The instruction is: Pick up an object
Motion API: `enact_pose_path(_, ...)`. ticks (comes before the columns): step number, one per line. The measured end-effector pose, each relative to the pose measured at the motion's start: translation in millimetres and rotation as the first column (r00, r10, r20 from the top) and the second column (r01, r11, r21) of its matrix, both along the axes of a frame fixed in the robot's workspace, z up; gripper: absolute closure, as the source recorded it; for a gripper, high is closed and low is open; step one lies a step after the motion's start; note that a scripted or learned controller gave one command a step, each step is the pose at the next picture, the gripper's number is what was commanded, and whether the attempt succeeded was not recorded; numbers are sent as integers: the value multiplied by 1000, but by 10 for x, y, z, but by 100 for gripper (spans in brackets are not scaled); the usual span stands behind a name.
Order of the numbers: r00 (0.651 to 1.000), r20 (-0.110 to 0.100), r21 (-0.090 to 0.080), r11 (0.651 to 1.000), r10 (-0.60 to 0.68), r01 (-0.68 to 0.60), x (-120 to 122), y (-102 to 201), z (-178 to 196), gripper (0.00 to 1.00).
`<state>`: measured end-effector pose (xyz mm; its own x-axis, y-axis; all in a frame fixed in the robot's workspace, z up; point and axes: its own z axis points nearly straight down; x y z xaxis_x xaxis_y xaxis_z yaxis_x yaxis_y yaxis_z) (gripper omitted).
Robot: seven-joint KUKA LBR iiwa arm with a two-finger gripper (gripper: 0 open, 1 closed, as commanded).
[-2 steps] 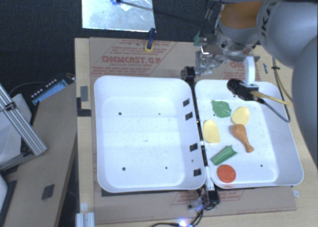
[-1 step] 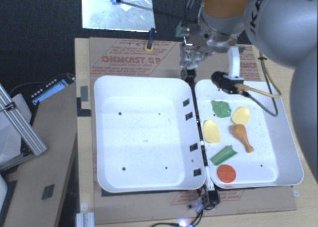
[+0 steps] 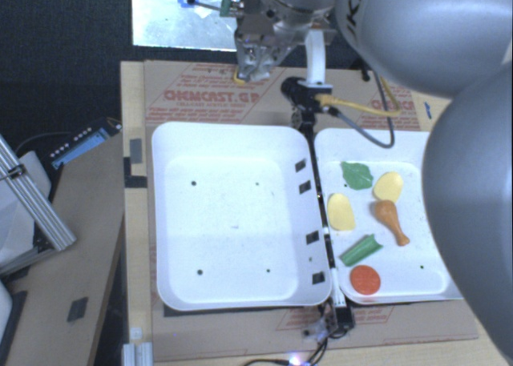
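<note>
Two shallow white plastic bins sit side by side on the bench, their inner rims meeting along a dark divider strip [image 3: 317, 196]. We see the left bin [image 3: 172, 196] with its whole smooth floor open from rim to rim. The right bin [image 3: 409, 280] holds six small toy foods clustered toward its left half: a green leafy piece [image 3: 357, 174], a yellow rounded piece [image 3: 389, 187] just beside it, a pale yellow lemon-shaped piece [image 3: 341, 212] close to the divider, a tan drumstick [image 3: 392, 221], a green pepper-like stick [image 3: 358, 249] and a flat red-orange disc [image 3: 365, 279] near the front rim. They lie near one another, mostly with small gaps between them.

We find the metal two-finger gripper [image 3: 255, 68] beyond the far rim of the left bin, over the printed cardboard [image 3: 208, 96], well apart from every object. Nothing sits between its fingers; whether they are spread or closed we cannot tell. The grey arm [image 3: 449, 28] covers the right bin's far right side.
</note>
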<state>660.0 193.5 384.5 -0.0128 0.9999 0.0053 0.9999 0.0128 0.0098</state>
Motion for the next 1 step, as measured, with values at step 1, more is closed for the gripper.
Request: enact_pose_path(1, 1000, -3, -2, 1000, -5, 5, 87, 377, 313, 100)
